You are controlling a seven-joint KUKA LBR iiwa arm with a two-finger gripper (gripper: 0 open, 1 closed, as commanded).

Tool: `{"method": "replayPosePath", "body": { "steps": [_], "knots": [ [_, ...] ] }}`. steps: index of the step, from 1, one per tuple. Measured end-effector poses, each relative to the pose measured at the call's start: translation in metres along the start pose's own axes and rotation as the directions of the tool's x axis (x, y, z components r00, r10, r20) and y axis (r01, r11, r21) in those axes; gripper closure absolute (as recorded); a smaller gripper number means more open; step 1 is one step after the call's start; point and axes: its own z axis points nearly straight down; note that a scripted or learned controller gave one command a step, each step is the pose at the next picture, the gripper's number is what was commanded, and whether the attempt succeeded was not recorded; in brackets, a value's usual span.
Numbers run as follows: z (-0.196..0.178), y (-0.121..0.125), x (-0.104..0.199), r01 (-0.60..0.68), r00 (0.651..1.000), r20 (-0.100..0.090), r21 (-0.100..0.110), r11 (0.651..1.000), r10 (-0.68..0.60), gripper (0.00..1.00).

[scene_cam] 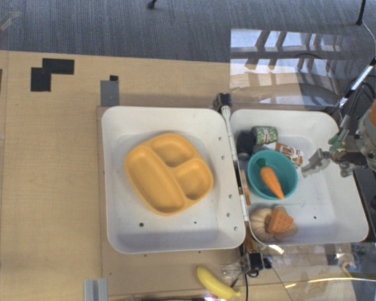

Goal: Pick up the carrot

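The carrot (272,182) is seen lying in a teal bowl (258,180) in the right bin (326,221). A can (264,135) is placed just behind the bowl. The gripper (314,162) is positioned just right of the bowl, apart from the carrot. Nothing is gripped; the state of the fingers cannot be determined. A yellow tray (168,173) is held in the left bin (119,231).

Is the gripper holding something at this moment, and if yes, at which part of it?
Nothing is held. The gripper is over the right bin, apart from the carrot, which lies in the teal bowl.
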Motion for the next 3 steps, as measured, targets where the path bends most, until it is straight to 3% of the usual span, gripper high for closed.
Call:
{"method": "replayPosePath", "body": {
  "steps": [1, 2, 3],
  "knots": [
    [0.111, 0.035, 0.044, 0.155, 0.988, -0.005, 0.01, 0.988, -0.155, 0.0],
    [0.149, 0.063, 0.041, 0.117, 0.993, 0.009, -0.019, 0.993, -0.117, 0.0],
    [0.155, 0.077, 0.019, -0.039, 0.999, 0.006, -0.048, 0.998, 0.039, 0.0]
  ]
}}
